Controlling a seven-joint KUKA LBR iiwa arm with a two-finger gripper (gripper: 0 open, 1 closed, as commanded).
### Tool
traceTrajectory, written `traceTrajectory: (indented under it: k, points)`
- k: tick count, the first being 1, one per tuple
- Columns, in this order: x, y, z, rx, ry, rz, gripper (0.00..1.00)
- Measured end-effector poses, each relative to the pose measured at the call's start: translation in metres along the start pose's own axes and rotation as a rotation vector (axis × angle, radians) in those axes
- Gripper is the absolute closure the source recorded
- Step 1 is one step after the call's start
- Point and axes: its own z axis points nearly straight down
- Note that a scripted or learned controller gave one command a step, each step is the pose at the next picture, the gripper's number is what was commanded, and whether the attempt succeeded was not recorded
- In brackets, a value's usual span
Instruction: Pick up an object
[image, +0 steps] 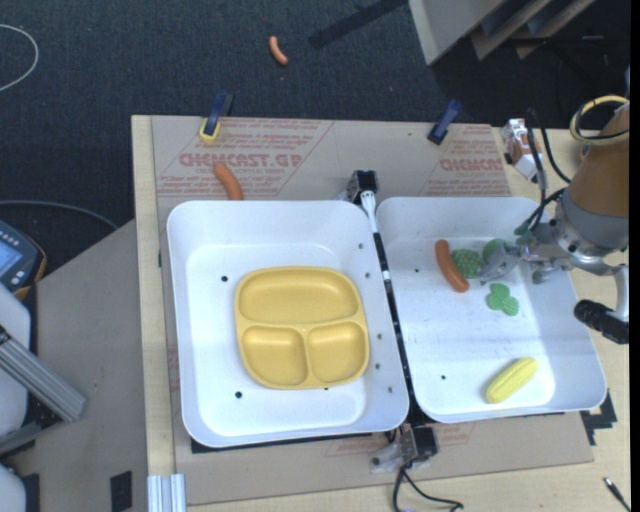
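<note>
The right bin (560, 340) holds an orange-red toy sausage (450, 266), and a green textured piece (468, 263) touches its right side. A green leafy toy (503, 299) lies just below them, and a yellow corn cob (511, 380) sits near the front wall. My gripper (507, 260) reaches in from the right at the bin's upper middle. It is low over the floor, just right of the green textured piece and above the leafy toy. The grey wrist hides its tip.
The left bin (200, 300) holds a yellow three-part plate (300, 325). A second orange sausage (229, 181) lies on the cardboard behind that bin, and another (278, 50) is on the dark floor. Blue clamps (214, 116) (444, 122) grip the board's far edge.
</note>
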Motion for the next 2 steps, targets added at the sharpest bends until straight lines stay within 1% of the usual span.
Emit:
traceTrajectory:
  k: [1, 2]
  points:
    - [0.001, -0.001, 0.044, -0.001, 0.000, -0.001, 0.00]
    - [0.000, 0.001, 0.030, -0.008, -0.003, -0.001, 1.00]
